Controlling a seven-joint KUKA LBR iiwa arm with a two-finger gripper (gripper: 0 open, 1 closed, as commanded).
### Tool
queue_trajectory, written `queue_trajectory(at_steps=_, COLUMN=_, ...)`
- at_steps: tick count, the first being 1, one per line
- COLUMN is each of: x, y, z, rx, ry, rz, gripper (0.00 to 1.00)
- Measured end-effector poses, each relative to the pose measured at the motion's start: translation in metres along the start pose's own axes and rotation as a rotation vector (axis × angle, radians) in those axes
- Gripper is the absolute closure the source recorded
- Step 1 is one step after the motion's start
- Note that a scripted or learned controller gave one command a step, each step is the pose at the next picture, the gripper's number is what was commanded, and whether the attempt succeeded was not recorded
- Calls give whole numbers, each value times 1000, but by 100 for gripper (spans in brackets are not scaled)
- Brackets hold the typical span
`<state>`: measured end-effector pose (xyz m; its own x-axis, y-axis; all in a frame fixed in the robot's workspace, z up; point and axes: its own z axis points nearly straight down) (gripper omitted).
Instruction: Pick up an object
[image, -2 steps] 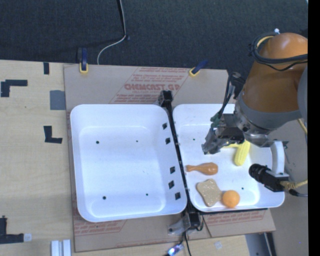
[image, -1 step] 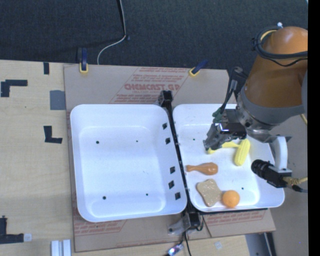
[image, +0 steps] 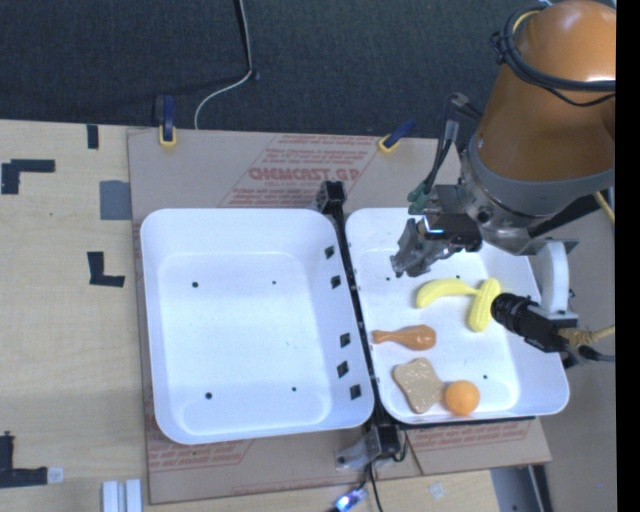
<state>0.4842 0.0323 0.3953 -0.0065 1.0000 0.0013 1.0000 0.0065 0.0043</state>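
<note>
The gripper (image: 410, 262) hovers over the right bin (image: 535, 400), above a banana (image: 443, 292); whether its fingers are open or closed, I cannot tell.

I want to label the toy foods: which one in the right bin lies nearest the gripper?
The yellow banana, lying just below the gripper. The corn cob, drumstick, bread slice and orange lie farther.
</note>
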Motion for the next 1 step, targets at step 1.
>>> queue_trajectory(at_steps=1, x=59, y=1, z=-73, rx=-3, ry=1, rz=-2, gripper=100)
